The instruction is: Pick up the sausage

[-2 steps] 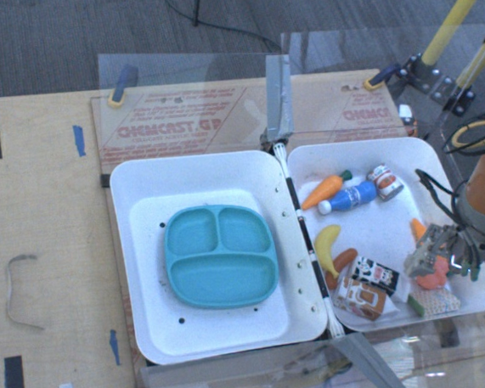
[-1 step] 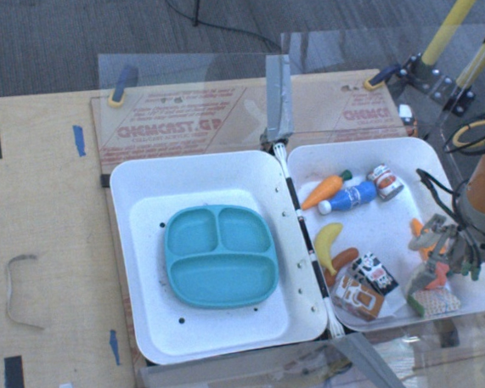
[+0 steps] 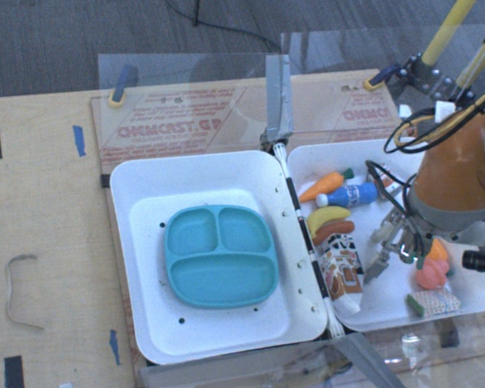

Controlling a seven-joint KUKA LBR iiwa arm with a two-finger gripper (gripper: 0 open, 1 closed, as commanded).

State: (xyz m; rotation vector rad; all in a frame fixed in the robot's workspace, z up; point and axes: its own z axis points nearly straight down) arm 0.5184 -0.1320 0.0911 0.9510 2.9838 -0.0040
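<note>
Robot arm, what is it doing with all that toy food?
The arm's gripper hangs over the right bin, where the toy food lies. It is meant to pick up the sausage, the brown one beside the banana and just above the milk carton. Nothing sits between its fingers, and the sausage lies untouched to the gripper's left. The left bin holds a blue divided plate.

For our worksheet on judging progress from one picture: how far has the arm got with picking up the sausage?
Done: nothing yet; the sausage lies in the right bin, just below the banana. In hand: the gripper hangs over that bin, to the right of the sausage, with nothing between its fingers. Left: reaching the sausage, closing on it and lifting.
</note>
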